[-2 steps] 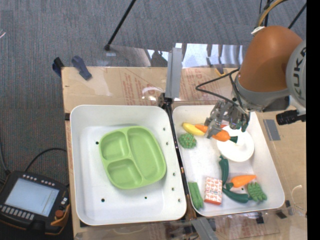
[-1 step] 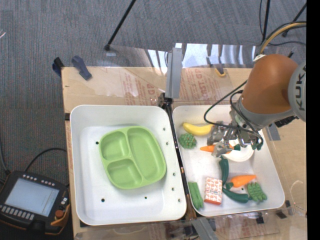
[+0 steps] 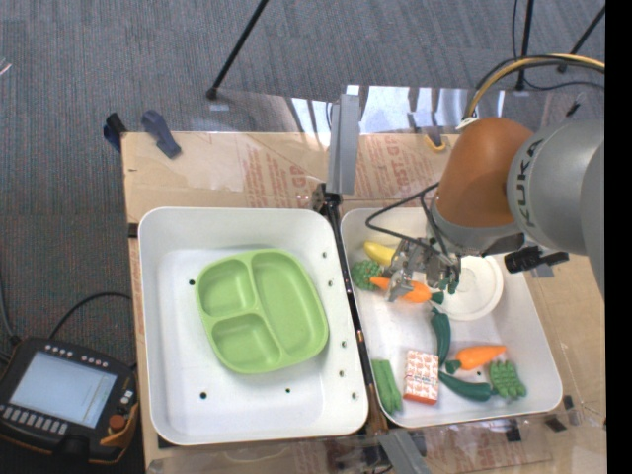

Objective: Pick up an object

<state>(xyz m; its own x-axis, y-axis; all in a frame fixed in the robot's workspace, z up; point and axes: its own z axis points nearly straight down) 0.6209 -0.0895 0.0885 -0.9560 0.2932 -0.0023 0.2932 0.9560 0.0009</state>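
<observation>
My gripper [image 3: 423, 273] hangs low in the upper left part of the right bin [image 3: 545, 349], below the arm's orange wrist band [image 3: 484, 171]. Directly beneath it lies a small orange carrot [image 3: 409, 290], partly covered by the gripper. A yellow banana-like toy [image 3: 377, 252] and a green leafy toy [image 3: 363, 277] lie just to its left. A round white dish [image 3: 481, 289] sits just to its right.
Nearer the front of the right bin lie a dark green cucumber [image 3: 440, 332], a second carrot [image 3: 480, 355], a leafy green toy [image 3: 507, 379], a red-and-white box [image 3: 422, 376] and a green pod [image 3: 387, 385]. The left bin [image 3: 163, 265] holds a green divided plate [image 3: 262, 310].
</observation>
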